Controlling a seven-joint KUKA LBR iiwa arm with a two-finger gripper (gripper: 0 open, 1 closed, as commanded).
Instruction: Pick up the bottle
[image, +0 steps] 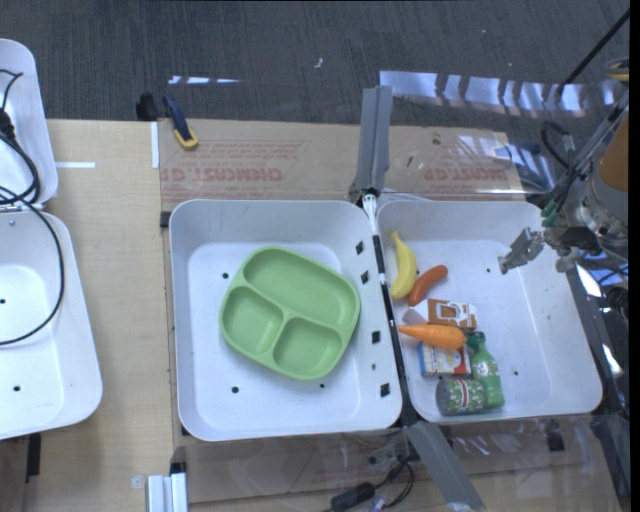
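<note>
So the bottle (484, 358) is a small green one lying in the right bin (560, 400), down near the front edge, tucked just beside a green-labelled can (468, 395) and touching a little box (445, 340). An orange carrot (432, 335) lies across that box, and further back there's a banana (402, 266) and a red-orange pepper-looking thing (428, 283).

The gripper (540, 250) hangs over the back right part of the same bin, well apart from the bottle. Its fingers (518, 250) look spread a bit with nothing between them, not touching any of the items.

The left bin (190, 330) has a light green divided plate (290, 312) sitting in the middle. Both bins sit on a pale wooden desk (110, 200) with cardboard (260, 165) laid behind them, and dark carpet (250, 40) beyond that.
</note>
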